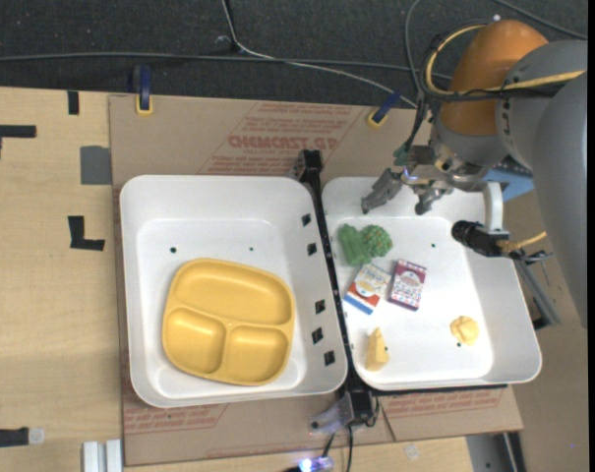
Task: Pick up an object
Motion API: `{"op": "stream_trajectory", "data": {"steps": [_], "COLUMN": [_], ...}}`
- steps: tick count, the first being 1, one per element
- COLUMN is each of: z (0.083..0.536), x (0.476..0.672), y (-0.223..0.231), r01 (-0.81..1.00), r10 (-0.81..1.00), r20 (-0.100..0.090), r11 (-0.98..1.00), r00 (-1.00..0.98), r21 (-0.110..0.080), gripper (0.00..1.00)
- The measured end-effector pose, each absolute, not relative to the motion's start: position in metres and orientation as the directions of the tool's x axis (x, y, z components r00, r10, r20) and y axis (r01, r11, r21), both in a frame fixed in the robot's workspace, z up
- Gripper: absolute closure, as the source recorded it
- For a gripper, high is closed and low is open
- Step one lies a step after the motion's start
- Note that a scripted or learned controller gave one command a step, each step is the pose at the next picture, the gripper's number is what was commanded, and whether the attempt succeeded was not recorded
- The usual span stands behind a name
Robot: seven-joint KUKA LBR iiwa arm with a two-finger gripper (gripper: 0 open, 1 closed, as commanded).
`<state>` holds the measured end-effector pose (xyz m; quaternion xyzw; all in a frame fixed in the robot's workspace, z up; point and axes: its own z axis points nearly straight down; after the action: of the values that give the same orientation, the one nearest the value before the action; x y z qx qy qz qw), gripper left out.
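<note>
My gripper (405,197) hovers over the far edge of the right bin (504,357), fingers spread open with nothing between them. Just below it and to the left lies a green broccoli-like toy (364,241). Further toward the front are a small white card with red and blue edges (369,286), a maroon packet (408,284), a pale yellow wedge (376,348) and a small yellow lump (464,329). All of these rest on the right bin's floor, apart from the gripper.
The left bin (145,214) holds a yellow divided plate (228,321). A black divider strip (320,264) runs between the bins. The arm's orange band and grey body (504,77) fill the upper right, with cables looping above. A black fitting (471,234) juts over the right bin.
</note>
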<state>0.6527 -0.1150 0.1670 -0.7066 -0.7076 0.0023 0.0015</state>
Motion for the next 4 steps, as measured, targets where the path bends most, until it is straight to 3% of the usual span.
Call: {"op": "stream_trajectory", "data": {"steps": [1, 2, 4], "z": [0.103, 0.117, 0.231], "x": [0.655, 0.656, 0.64], "y": [-0.114, -0.113, -0.116], "r01": [1.0, 1.0, 1.0], "r10": [1.0, 1.0, 1.0], "r20": [-0.001, -0.001, -0.001], "r11": [0.002, 0.003, 0.001], "r00": [-0.002, -0.003, -0.001], "r21": [-0.005, -0.002, 0.004], "gripper": [0.0, 1.0, 1.0]}}
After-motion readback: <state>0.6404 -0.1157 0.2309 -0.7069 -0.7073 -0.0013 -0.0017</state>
